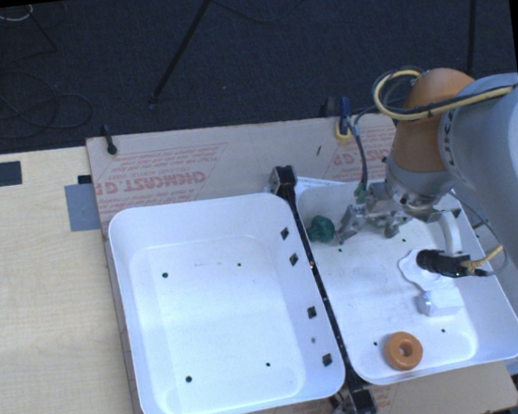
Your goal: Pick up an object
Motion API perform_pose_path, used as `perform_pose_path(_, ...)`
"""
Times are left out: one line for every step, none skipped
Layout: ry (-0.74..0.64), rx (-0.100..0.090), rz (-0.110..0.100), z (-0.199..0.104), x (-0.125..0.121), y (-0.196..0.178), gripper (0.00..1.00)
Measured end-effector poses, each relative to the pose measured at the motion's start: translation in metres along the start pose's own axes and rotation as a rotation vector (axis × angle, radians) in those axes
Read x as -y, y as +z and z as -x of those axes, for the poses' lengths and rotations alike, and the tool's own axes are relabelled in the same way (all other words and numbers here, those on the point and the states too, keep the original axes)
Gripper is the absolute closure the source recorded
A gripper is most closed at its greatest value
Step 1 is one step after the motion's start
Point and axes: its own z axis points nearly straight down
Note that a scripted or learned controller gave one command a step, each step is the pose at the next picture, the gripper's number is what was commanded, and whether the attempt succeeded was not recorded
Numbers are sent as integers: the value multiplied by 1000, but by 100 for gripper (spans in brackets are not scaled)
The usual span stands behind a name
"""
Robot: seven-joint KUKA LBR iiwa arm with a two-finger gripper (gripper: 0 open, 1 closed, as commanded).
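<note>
A small dark green object lies in the right bin near its far left corner, by the divider. My gripper hangs low over the bin's far part, just right of the green object. Its fingers are spread open with nothing between them, and the left fingertip ends a little short of the green object. An orange ring lies flat near the right bin's front wall, well away from the gripper.
The left bin stands beside the right one, with a black clip strip running between them. The grey arm with its orange band covers the right bin's far right corner. Cardboard lies under both bins.
</note>
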Motion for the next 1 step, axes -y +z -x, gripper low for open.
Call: perform_pose_path(-2, 0, 2, 0, 0, -10, 100)
